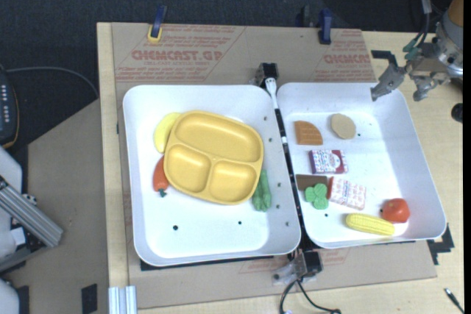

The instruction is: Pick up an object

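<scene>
The gripper [403, 79] is seen spread and empty above the right bin's [421, 158] far corner. The small items, like the corn [369, 224], are crowded, so two could be caught or nudged aside.

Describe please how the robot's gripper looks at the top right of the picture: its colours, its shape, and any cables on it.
The gripper is metallic grey, with two thin fingers that end in darker tips. Small teal-green parts sit on its body, and dark cables run up behind it. The picture is too small to show any markings.
</scene>
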You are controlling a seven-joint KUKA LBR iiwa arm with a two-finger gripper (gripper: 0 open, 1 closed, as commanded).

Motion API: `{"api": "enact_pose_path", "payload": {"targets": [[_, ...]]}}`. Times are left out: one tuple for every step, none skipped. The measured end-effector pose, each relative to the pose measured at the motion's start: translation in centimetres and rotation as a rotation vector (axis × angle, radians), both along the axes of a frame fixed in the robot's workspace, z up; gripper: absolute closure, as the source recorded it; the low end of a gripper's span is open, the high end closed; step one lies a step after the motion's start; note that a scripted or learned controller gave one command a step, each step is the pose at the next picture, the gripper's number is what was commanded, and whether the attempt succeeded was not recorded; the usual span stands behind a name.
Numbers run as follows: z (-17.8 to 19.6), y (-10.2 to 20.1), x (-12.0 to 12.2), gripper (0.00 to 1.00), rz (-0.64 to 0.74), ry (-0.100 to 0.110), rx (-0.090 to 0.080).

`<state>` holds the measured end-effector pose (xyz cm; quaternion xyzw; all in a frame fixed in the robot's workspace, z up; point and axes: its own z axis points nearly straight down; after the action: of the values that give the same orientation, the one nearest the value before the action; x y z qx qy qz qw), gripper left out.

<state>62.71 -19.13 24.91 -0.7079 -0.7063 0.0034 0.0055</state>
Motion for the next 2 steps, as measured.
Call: {"api": "enact_pose_path", "payload": {"targets": [[0.7, 0.0, 0.2, 0.00, 0.003, -0.013, -0.003], [-4.5, 0.5, 1.2, 0.00, 0.005, -0.008, -0.002]]}}
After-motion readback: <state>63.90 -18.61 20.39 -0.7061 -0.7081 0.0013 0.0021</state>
